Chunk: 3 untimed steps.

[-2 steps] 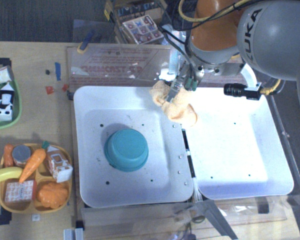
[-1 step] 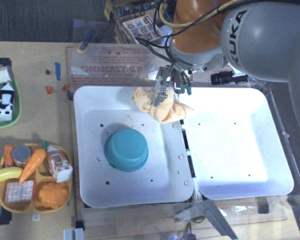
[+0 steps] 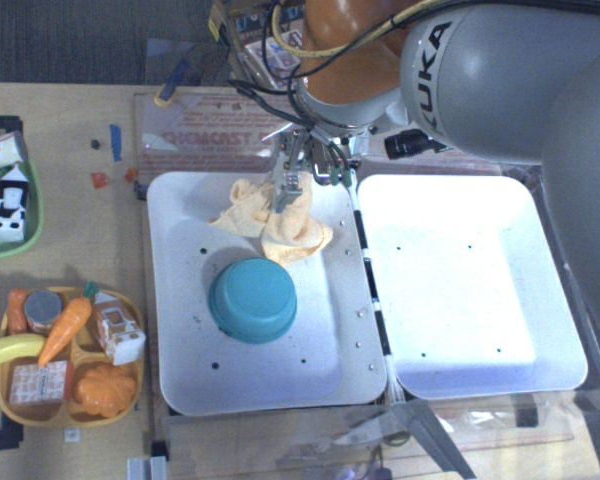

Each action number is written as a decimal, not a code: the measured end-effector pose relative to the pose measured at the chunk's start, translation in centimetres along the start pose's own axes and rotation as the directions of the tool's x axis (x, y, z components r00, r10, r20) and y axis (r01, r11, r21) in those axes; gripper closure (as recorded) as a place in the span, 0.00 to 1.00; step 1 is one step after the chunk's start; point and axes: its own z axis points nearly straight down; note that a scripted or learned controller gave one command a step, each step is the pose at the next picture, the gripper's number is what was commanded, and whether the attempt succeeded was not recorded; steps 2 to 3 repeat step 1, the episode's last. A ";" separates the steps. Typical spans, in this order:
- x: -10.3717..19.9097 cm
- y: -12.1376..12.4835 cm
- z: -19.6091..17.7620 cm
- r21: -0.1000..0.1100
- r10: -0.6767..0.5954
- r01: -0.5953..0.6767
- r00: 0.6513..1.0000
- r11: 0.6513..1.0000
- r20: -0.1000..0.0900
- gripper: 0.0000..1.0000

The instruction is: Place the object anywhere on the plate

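A crumpled pale yellow cloth (image 3: 280, 226) lies in the far part of the left bin (image 3: 180, 358). One fold is drawn up between the fingers (image 3: 280, 190) of my gripper (image 3: 288, 190), which comes down from above and is shut on that fold. The rest of the cloth still rests on the bin floor. A round blue plate (image 3: 253, 299) with a raised rim sits in the middle of the same bin, just in front of the cloth and almost touching its near edge.
The right bin (image 3: 470, 278) adjoins the left one, and the arm's grey body (image 3: 500, 68) hangs over its far edge. On the bench to the left stand a yellow tray of toy food (image 3: 65, 353) and a green tray (image 3: 10, 208).
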 end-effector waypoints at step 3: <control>0.0 0.0 -0.1 0.000 0.000 0.000 1.000 1.000 0.001 0.00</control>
